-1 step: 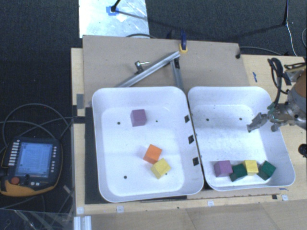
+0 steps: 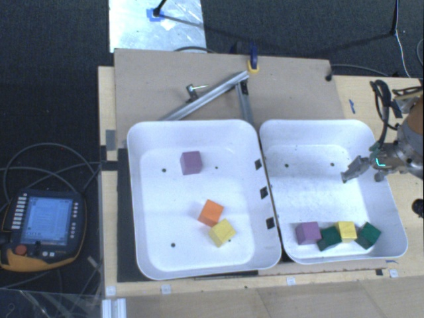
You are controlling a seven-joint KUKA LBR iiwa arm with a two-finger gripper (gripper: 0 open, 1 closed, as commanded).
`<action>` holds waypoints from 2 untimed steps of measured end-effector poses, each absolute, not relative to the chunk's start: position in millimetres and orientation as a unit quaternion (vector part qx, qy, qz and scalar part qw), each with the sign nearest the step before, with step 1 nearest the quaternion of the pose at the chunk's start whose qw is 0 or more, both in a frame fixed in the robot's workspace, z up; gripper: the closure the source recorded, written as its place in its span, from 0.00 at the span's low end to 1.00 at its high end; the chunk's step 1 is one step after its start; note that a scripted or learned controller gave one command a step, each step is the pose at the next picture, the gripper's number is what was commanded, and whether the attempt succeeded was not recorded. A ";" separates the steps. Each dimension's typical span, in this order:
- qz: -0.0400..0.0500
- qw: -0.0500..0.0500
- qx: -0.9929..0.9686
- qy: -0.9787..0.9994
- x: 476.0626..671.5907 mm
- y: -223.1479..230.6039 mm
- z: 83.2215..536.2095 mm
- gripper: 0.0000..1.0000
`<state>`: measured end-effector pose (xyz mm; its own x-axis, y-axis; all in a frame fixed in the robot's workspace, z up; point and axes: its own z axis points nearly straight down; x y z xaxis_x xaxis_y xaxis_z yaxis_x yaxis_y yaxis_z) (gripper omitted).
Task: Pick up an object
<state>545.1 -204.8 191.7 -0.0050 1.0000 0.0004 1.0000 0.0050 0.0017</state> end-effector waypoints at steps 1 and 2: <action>-0.001 -0.002 0.706 0.708 544.2 -205.4 129.1 0.00; -0.001 -0.001 0.706 0.708 544.2 -205.3 88.2 0.00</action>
<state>544.2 -205.3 88.2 -0.0023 1.0000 0.0005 1.0000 0.0023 -0.0022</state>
